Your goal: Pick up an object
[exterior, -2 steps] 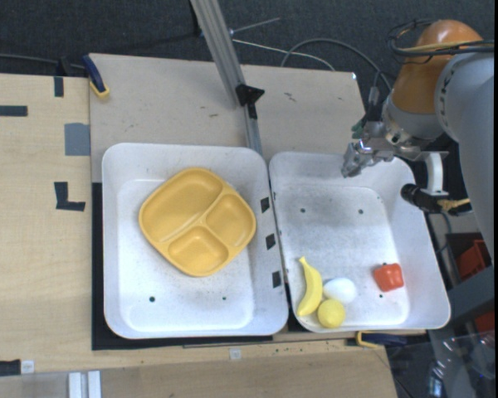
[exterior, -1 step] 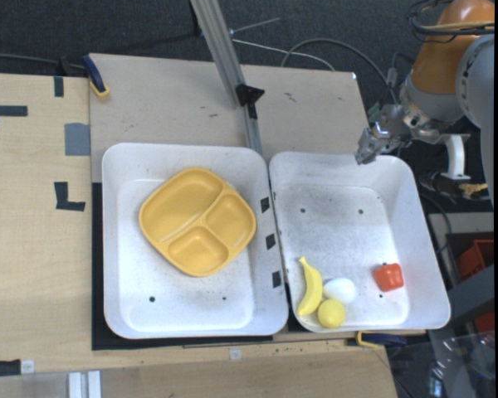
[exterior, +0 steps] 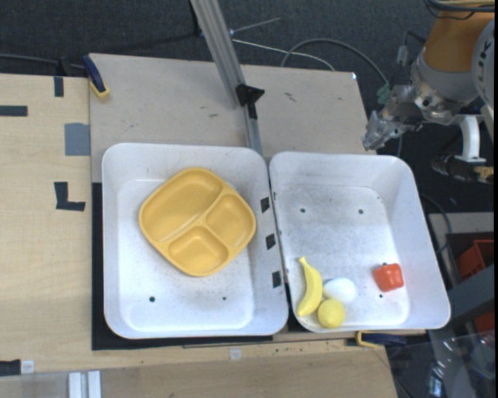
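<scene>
In the right bin, near its front edge, lie a yellow banana, a white egg-shaped ball and a small yellow ball, all close together. A small red block sits to their right. A yellow divided plate rests in the left bin. My gripper hangs above the bench just past the right bin's far right corner, well away from every object. Nothing shows between its fingers.
A grey metal pole slants across the bench behind the bins, ending at a black clamp by the seam between them. Cables lie on the dark floor behind the bench. A yellow-and-blue clamp sits at the bench's far left corner.
</scene>
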{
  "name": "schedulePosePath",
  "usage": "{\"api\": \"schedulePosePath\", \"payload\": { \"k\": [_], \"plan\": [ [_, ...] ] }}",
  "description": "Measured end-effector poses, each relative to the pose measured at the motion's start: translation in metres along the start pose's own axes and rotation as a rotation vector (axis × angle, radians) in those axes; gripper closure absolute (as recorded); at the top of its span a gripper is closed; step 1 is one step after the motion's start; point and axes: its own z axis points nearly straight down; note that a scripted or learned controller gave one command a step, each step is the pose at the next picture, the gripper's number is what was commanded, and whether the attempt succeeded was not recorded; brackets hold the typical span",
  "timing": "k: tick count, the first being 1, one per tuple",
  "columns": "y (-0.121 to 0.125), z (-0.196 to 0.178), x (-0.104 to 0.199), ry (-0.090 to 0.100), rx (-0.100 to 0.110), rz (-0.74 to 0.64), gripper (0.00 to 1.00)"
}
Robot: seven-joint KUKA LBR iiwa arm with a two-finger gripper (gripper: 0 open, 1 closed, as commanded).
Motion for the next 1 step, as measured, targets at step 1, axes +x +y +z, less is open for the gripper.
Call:
{"api": "schedulePosePath", "payload": {
  "k": [1],
  "plan": [
    [0.0013,-0.0482,0.0005,0.0,0.0,0.001,1.0]
  ]
}}
